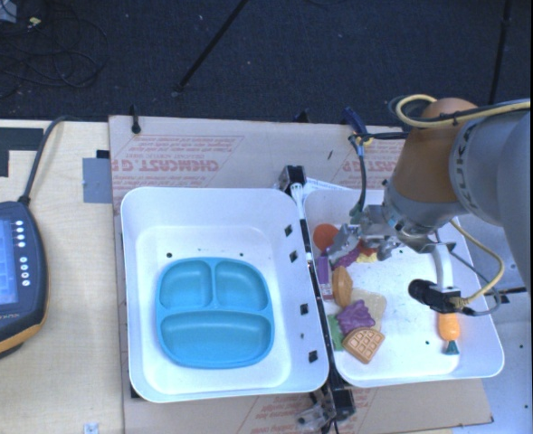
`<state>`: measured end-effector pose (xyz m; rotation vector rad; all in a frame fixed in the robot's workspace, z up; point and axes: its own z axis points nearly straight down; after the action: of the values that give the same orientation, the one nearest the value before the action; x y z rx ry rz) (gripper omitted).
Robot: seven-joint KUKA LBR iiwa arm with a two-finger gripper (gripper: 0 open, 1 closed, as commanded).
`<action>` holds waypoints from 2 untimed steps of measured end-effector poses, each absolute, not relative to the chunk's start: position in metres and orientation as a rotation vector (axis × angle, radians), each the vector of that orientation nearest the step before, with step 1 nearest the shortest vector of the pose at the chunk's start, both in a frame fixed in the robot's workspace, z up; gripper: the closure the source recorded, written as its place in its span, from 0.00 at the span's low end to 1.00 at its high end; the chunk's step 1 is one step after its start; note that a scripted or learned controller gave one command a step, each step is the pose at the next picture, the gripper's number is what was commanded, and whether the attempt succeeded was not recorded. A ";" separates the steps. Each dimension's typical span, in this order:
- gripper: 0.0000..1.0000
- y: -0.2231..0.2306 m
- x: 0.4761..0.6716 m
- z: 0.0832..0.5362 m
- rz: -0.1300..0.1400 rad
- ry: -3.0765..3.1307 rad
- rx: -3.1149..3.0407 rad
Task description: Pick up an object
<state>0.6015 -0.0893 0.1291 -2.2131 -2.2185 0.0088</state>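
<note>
Evidently my claw (346, 247) hangs low at the right bin's (483, 362) ten o'clock because the toy food (343, 286) clusters there, though whether it is apart or together I cannot tell.

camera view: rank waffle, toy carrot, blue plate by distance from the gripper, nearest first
From the gripper, at the right bin's left side:
1. Waffle, below the gripper near the right bin's front edge.
2. Toy carrot, to the gripper's right and lower, by the bin's right side; only a little farther than the waffle.
3. Blue plate, in the left bin, clearly farthest.
</note>
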 end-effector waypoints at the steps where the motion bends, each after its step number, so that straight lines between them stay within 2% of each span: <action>1: 0.00 -0.093 0.577 0.088 0.006 -2.223 -2.238; 2: 1.00 -0.090 0.576 0.095 0.008 -2.210 -2.229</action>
<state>0.5762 -0.0903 0.0954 -2.2292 -2.2104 0.0077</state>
